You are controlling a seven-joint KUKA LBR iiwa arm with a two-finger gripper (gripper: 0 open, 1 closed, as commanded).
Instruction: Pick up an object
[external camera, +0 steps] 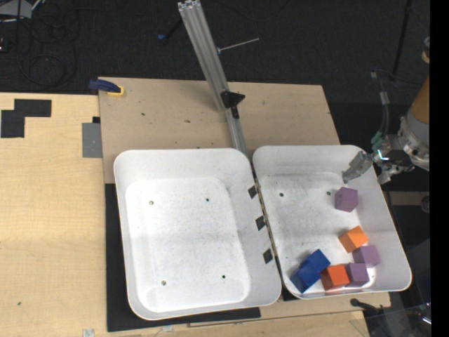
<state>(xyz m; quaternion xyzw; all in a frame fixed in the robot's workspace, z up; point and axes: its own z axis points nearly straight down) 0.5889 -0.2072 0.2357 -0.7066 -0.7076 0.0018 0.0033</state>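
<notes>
Hovered gripper [365,166] near the right bin's [309,156] back edge, above purple cube [346,199]; couldn't tell its state. Could've nudged it away, descending off-centre.

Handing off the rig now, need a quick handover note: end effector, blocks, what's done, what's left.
End effector: over the upper right of the right bin, just above and right of the lone purple block; nothing seen between its fingers; open or shut can't be judged.
Blocks: all in the right bin. Lone purple block sits apart, upper right. Orange block below it. Cluster at the bin's lower edge: blue block, second orange block, two more purple blocks.
Done: no pick yet.
Left: grasp and lift one; the lone purple block is closest.
</notes>
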